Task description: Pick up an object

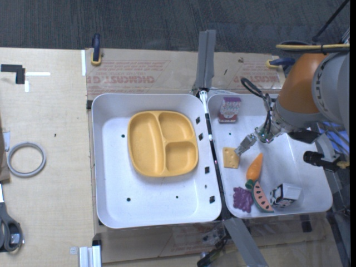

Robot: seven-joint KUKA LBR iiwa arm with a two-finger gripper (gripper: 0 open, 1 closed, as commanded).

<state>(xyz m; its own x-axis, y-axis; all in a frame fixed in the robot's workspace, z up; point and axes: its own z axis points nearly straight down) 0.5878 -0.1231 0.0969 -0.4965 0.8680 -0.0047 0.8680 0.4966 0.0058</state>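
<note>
The right bin (311, 202) holds several small toys. A yellow cheese wedge (231, 157) lies near its left wall, with an orange carrot (255, 166) just to its right. Purple grapes (242, 198) and a watermelon slice (261, 197) lie at the front. A small white box (285, 194) sits to the right of them, and a purple-and-white packet (229, 108) lies at the back. My gripper (246, 144) hangs over the bin just above and right of the cheese wedge, its grey fingers pointing down-left. Nothing shows between the fingers.
The left bin (111, 204) bears a yellow divided plate (163, 143). A tape ring (24, 159) and scissors (9, 233) lie on the bench at the left. A grey divider post (204, 60) stands behind the bins. The arm's orange band (303, 85) hangs over the right bin's back corner.
</note>
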